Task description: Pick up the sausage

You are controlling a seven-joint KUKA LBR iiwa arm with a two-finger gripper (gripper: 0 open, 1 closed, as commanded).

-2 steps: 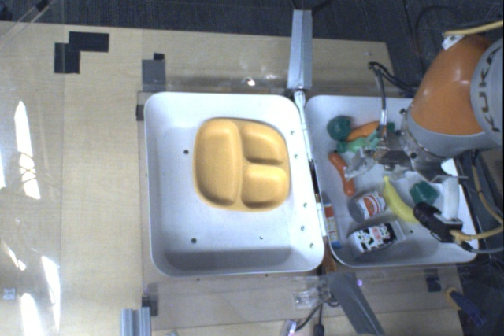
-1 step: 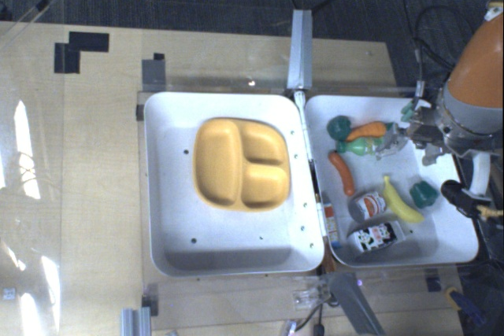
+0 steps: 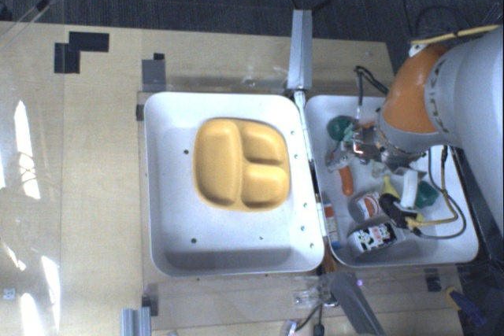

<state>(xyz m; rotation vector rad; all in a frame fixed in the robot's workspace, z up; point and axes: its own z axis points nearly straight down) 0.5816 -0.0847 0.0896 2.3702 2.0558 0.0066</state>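
I see the arm [image 3: 441,90] reaching in from the right over the right bin [image 3: 465,252]. Gripper [image 3: 364,144] sits low at the bin's far left; can't tell its state. Sausage [image 3: 346,180] lies just near of it. Left bin [image 3: 161,193] holds 1 yellow tray [image 3: 240,163].

The grey arm with its orange band [image 3: 409,94] reached in from the right over the right-hand white bin [image 3: 453,252], its gripper [image 3: 364,144] low among the clutter there. Just below it lay a small orange-red sausage [image 3: 346,180], beside a dark teal object [image 3: 341,127], a round tin [image 3: 368,207] and a black-and-white packet [image 3: 372,237]. Over in the left white bin [image 3: 161,169] sat a yellow three-compartment plastic tray [image 3: 240,163].
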